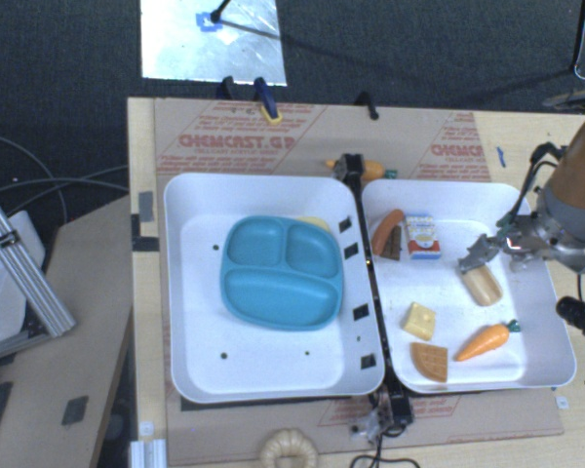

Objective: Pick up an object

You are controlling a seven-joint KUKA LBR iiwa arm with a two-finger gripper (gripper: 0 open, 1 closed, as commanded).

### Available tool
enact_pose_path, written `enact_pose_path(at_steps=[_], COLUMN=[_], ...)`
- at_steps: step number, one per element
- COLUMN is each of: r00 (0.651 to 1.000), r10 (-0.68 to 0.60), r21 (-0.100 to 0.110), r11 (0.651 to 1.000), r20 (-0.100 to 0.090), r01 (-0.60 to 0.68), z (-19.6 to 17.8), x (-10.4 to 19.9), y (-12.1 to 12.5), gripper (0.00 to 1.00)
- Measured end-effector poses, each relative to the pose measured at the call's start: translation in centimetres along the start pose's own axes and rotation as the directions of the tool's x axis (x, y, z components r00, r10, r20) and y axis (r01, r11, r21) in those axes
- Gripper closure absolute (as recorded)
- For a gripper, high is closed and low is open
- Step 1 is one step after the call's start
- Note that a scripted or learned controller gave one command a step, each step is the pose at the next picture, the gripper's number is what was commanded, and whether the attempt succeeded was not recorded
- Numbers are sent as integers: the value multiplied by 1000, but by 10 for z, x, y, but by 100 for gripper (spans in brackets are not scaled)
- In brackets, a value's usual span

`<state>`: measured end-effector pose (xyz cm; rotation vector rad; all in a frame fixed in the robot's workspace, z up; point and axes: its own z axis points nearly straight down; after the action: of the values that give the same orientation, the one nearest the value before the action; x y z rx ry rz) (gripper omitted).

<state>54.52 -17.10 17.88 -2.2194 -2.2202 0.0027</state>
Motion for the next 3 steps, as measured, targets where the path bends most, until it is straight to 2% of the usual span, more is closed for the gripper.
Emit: enact_pose_path(at_steps=[1, 2, 3], r00=[1000, 1000, 1000], r10=[-1, -1, 0], r21=[0, -11, -22], r11=[1000, 1000, 1000], r20=[0, 4, 11], r01=[1, 1, 0], z=[57, 91, 76], x=[0, -1, -4], y=[9, 12, 15], gripper=[0, 0, 100])
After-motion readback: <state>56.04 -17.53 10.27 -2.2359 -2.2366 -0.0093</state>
